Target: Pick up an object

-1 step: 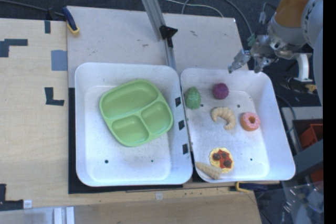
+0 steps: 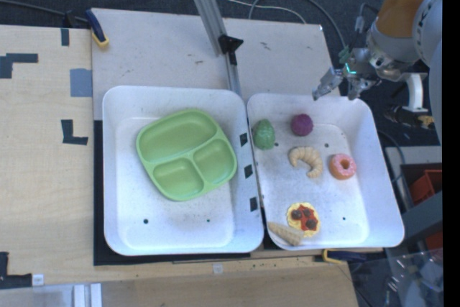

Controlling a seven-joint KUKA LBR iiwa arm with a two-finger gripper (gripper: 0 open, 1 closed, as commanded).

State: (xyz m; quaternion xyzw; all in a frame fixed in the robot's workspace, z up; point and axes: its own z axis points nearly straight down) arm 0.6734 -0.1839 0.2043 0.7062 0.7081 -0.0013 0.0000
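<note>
camera view: one fixed look down on both bins
gripper [image 2: 335,86]: over the far rim of the right bin [image 2: 381,176], near its far right corner; two dark fingers read as spread apart with nothing between them; hangs clear of every object
arm [image 2: 402,18]: grey with orange band, comes in from the upper right
purple ball [image 2: 302,124]: small, round, dark magenta; far part of the right bin, the object nearest the gripper; sits apart from its neighbours
green lump [image 2: 264,134]: rounded, bumpy, leafy green; just beside the bin's left wall, left of the purple ball
croissant [image 2: 307,159]: tan, curved; mid-bin, below the purple ball; near the donut but not touching
donut [image 2: 343,167]: pink-frosted ring, right of the croissant
tart [image 2: 303,217]: yellow disc with red and dark topping; near part of the bin
cone piece [image 2: 285,233]: beige, ridged, lies against the near left corner; just beside the tart, contact unclear
left bin [image 2: 118,176]: holds a green divided plate [image 2: 186,153], three compartments, lying flat and turned at an angle
metal rail [image 2: 205,0]: slants from the top edge down to the seam between bins; stands left of the gripper, not over the right bin's objects
bench [image 2: 43,154]: pale wood, grey tape marks on the left
</note>
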